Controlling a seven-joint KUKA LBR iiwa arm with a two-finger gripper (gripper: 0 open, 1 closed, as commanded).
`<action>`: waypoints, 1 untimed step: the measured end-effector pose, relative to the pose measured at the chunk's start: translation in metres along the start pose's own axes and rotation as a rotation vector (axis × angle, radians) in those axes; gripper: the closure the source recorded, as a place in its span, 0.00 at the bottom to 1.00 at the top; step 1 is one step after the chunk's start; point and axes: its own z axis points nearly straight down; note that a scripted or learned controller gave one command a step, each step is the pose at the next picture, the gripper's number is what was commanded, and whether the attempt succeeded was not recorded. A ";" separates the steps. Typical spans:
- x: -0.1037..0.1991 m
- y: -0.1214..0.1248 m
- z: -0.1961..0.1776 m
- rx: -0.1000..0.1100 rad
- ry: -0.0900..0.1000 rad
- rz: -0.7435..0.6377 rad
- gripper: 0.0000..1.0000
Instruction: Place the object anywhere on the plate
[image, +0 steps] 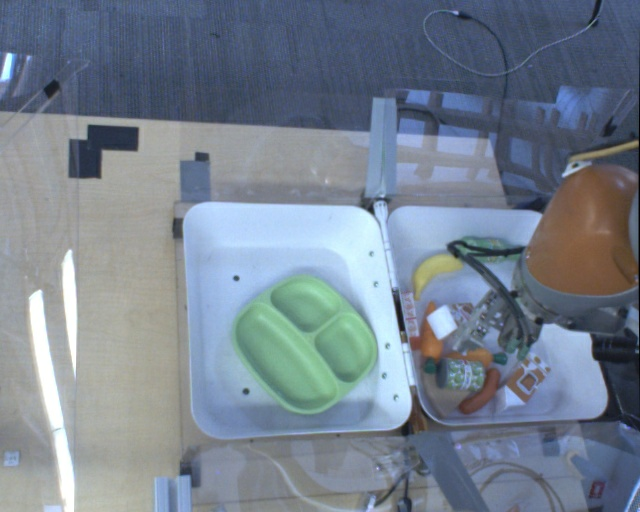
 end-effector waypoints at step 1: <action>0.024 0.037 0.000 0.001 0.002 0.248 1.00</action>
